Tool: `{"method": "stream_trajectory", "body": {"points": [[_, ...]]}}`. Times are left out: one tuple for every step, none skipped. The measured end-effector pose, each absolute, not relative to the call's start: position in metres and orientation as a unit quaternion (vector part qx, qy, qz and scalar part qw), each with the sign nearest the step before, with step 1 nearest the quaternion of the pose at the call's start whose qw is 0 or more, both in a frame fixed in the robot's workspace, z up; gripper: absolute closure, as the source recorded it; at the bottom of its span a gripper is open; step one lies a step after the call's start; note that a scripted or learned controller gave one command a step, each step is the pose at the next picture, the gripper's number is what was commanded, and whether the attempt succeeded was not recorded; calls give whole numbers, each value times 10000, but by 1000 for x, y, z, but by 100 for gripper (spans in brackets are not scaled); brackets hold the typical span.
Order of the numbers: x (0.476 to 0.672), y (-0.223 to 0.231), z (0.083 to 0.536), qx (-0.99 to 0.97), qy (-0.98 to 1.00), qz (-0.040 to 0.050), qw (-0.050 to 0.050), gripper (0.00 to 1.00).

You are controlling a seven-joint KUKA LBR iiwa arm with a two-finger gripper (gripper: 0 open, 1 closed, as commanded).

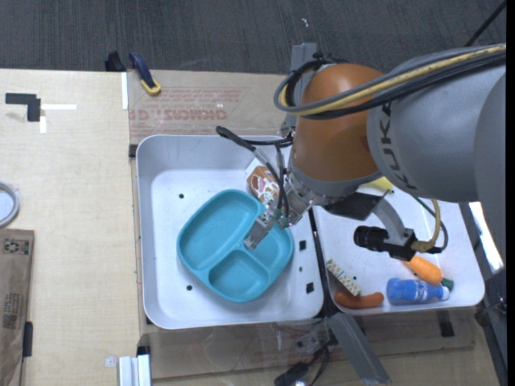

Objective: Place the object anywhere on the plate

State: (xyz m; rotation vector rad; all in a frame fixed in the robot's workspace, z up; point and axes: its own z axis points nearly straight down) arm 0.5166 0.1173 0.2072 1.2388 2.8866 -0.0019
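Over the left bin [153,215], arm [418,127] reaching in from the right, gripper [261,230] low above the blue plate [221,252] near its right rim, finger state impossible to tell, small packet [261,183] just beyond the plate's far edge, plate's left compartments open.

Prob. a robotics lab: grey KUKA arm [451,127] w/ exposed cabling is reaching over two white bins [153,215] on a plywood bench [64,175], tape markers lying far left of its gripper [269,223], dark carpet showing beyond.
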Motion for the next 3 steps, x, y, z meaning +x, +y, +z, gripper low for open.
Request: {"method": "stream_trajectory", "body": {"points": [[477, 71, 191, 4217, 9067, -10, -8, 0], [492, 132, 213, 3617, 9323, -4, 4, 0], [478, 28, 191, 3973, 9177, -9, -4, 0]]}}
